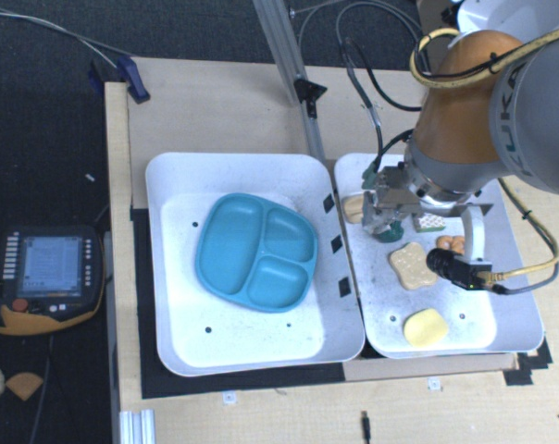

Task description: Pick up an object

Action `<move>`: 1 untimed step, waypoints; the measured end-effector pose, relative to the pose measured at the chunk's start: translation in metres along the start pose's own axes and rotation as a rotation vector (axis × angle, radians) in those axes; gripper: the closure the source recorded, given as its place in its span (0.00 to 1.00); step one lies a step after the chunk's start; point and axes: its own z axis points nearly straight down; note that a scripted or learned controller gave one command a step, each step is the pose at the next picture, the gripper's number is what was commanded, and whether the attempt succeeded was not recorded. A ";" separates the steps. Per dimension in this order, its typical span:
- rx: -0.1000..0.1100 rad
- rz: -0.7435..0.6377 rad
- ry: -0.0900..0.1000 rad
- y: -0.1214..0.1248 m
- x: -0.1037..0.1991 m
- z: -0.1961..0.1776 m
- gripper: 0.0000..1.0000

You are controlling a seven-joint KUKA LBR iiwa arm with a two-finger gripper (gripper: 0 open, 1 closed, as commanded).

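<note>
End effector (385,218) low over the right bin (520,326), near its left wall; whether it is spread or pinching anything I cannot tell, the wrist hides it. A small teal thing (388,232) sits right under it, a tan piece (354,207) just beside toward the wall. To do this well: descend straight, centre on one item, keep off the bin wall. Easier targets lie apart in open floor: cracker (410,265), yellow block (426,327). An orange bit (451,244) is near the camera mount and cable. Left bin (168,192) holds a blue tray (256,252); table (215,91) beyond
</note>
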 end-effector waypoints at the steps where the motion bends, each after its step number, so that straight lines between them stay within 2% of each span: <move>1: -0.004 0.002 -0.002 0.017 0.048 0.011 1.00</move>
